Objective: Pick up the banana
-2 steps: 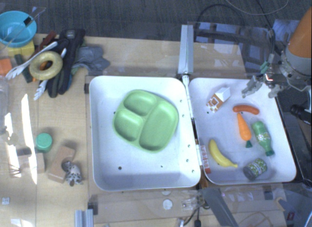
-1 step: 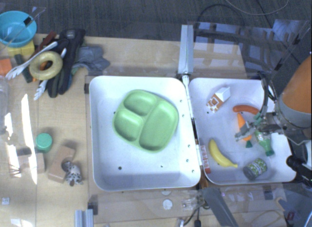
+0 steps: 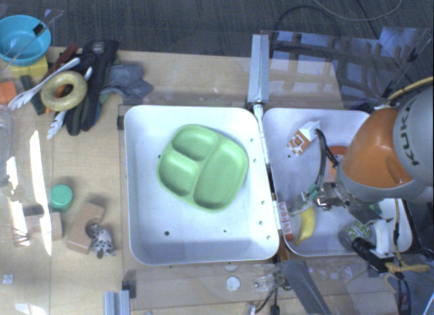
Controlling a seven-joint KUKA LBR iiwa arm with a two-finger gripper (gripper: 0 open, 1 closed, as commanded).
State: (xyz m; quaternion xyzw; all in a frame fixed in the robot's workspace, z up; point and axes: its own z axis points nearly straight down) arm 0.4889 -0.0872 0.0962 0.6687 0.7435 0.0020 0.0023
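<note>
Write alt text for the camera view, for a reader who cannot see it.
A grey arm with an orange band reaches from the right into the right shallow white bin, its gripper just above a yellow banana near the bin's front left corner. The left white bin holds a green divided plastic plate.

A dark grey carpeted floor lay beyond the far edge of a pale wooden desk, with a thin cable looping across it at the upper right. A grey metal post stood on the desk behind a clear panel frame, and even, soft light fell over the wood
</note>
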